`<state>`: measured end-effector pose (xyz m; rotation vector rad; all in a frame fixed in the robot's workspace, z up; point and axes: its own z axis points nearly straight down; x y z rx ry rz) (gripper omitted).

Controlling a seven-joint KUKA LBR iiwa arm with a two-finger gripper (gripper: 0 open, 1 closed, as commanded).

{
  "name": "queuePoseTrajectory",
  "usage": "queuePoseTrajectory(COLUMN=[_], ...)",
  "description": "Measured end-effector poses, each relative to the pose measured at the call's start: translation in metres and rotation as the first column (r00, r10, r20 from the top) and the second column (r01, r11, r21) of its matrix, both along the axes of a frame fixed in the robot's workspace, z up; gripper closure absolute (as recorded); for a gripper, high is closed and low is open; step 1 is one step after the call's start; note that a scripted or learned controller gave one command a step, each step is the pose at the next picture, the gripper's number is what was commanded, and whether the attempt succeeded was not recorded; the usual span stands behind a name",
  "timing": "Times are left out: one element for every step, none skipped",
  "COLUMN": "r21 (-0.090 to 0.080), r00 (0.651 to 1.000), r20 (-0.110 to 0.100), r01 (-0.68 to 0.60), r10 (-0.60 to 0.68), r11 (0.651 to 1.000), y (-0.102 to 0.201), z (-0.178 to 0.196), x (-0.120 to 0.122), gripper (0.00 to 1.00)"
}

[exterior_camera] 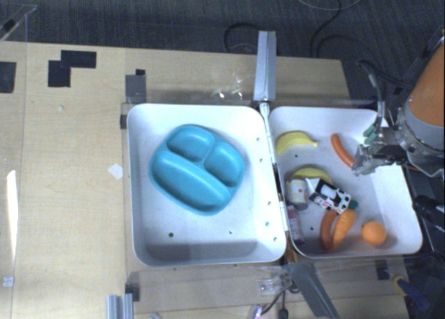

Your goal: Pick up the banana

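One banana (295, 142) | right bin's (396, 199) far-left | pincer (366, 161) well apart, rightward

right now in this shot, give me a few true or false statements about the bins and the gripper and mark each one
1. The blue divided plate lies in the left bin. True.
2. Two bananas lie in the right bin. True: one banana is near the bin's top left, a second banana just below it.
3. The gripper holds a banana. False: it hangs over the right bin's right side, apart from both bananas, with nothing seen between its fingers.
4. The orange ball sits on the blue plate. False: it lies in the right bin, near the bottom right.
5. The carrot lies in the left bin. False: it is in the right bin, beside the ball.
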<state>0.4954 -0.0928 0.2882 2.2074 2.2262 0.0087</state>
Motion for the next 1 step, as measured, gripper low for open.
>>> queuePoseTrajectory(r21=[0.000], r00=[1.000], r20=[0.000], r01=[0.000], r10=[0.000], r11=[1.000], y=[0.0000], z=[0.0000], x=[0.0000], gripper=[0.00])
